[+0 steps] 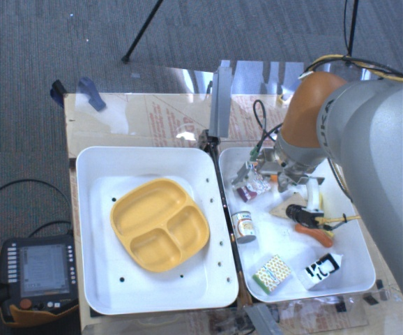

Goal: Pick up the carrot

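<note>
A handheld control pendant (41,271) sits off the bench at the near left, out of the work area. The left bin (83,187) holds a yellow divided plate (160,223), which lies flat near the middle with its three compartments up. It plays no part in this task, so it looks like clutter or a target for some other job.

In the right bin (365,274), a small can (243,226) stands upright near the left wall. Beyond it, a crumpled silvery packet (245,189) lies at the far left corner. The gripper (257,175) hangs low right beside that packet, with the arm bending in from the right above it. It is too blurred and cluttered there to tell whether the tool is released or clenched, and nothing can be seen held in it. Nearer the camera, a green patterned box (272,273) lies flat by the front wall.

The carrot (317,236) lies on the bin floor right of centre, pointing roughly left to right, clear of the can and the box and well apart from the gripper. A black-and-white carton (323,267) lies just nearer than it. Judging by this layout, the tool is over the wrong side of the bin. It would have to travel right and nearer to come down on the carrot, so the pick is not yet made.
</note>
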Controlling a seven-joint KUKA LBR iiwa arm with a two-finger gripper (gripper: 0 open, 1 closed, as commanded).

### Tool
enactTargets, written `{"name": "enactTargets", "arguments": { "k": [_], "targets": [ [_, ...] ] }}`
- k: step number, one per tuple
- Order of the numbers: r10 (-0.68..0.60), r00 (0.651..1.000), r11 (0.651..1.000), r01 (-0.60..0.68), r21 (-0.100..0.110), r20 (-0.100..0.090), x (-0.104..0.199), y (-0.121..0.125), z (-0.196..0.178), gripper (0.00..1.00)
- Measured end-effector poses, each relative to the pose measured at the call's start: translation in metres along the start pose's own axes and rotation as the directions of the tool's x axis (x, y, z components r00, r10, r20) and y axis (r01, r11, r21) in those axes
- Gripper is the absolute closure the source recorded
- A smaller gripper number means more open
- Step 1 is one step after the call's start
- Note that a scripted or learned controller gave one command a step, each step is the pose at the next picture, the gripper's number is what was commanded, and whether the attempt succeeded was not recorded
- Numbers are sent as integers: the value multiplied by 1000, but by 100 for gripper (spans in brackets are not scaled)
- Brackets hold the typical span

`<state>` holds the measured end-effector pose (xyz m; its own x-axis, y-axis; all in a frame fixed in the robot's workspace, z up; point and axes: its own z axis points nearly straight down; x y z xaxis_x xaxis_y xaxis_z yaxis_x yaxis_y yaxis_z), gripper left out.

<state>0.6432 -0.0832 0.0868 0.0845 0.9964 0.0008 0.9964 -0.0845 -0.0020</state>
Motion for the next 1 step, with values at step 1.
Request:
{"name": "enactTargets", "arguments": {
  "k": [1],
  "targets": [
    [-3,1000,1000,3,2,-1,1,0,-9,100]
  ]
}}
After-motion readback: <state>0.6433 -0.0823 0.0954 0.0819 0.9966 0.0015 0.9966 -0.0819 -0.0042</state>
